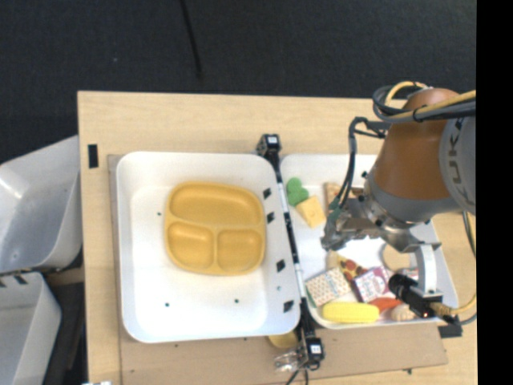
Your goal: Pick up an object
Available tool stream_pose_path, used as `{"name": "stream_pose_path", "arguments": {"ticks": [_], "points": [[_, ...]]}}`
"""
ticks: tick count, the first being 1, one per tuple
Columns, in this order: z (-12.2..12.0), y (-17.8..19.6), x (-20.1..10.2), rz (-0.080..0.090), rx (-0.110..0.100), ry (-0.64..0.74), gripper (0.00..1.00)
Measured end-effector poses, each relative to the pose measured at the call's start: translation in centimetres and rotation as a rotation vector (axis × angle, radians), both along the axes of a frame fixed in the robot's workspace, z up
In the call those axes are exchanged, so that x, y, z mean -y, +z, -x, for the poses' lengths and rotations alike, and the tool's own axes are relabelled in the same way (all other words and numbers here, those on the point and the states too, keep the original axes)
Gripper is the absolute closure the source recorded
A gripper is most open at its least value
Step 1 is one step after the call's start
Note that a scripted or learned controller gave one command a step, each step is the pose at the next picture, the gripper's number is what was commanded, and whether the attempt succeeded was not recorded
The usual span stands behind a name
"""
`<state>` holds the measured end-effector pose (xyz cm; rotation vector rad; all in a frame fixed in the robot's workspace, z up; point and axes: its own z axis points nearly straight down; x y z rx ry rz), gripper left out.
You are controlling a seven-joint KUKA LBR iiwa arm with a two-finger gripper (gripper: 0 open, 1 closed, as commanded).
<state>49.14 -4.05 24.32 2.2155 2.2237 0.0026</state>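
Note:
My gripper (340, 237) hangs low over the middle of the right bin (314, 165), under the grey arm with its orange band (413, 155). Just left of it lie a yellow wedge (311, 212) and a green piece (297, 190). A tan block (331, 192) sits behind it, partly hidden by cables. In front of the gripper lie a patterned white card (326, 286), a maroon packet (372, 282), a small red and yellow item (350, 267) and a long yellow piece (349, 313). I see nothing gripped.
The left bin (144, 295) holds a yellow divided plate (215, 227). A black divider with clips (284, 239) runs between the bins. The arm's body covers the right bin's right half. A red piece (385, 303) lies by the front wall.

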Motion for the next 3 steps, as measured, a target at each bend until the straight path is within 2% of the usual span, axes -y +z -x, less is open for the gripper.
{"name": "stream_pose_path", "arguments": {"ticks": [1, 2, 3], "points": [[0.1, 2.2, -8.0, -0.003, -0.001, 0.007, 1.00], [0.1, 4.8, -11.7, -0.002, -0.001, 0.004, 1.00], [0.0, 21.3, -6.0, -0.001, 0.018, -0.003, 1.00]]}}
